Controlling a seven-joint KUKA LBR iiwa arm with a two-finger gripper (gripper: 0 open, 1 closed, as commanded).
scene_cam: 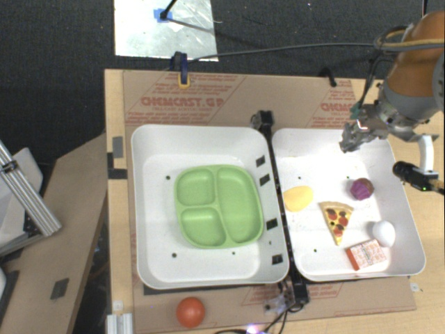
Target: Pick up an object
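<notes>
At the far left stands a ribbed aluminium extrusion rail (28, 193), angled across the corner of a bare wooden side table (73, 207). A small glossy orange ball (190, 311) rests on the tan cardboard sheet (229, 99) just below the front edge of the left shallow white plastic bin (156, 165). Inside that bin lies a matte light-green plastic tray (218, 206) with three moulded compartments and rounded corners (two smaller wells on its left, one long well on its right). A row of black clips (265, 179) runs along the seam where the two bins meet. The right shallow white plastic bin (313, 165) carries five loose items, all well apart from the gripper: a smooth yellow rounded lump (298, 198) near the seam, a flat triangular toy pizza slice (337, 219) with red dots, a dull purple rounded object (361, 188) with a pale patch, a smooth white egg-shaped piece (383, 233), and a small red-and-white rectangular packet (366, 255) just beside the egg at the front. The two-finger gripper (350, 139) hangs over the far right part of this bin, above bare floor, on the grey arm with its orange band (416, 54); whether it is open or closed cannot be told, and nothing is seen in it.
</notes>
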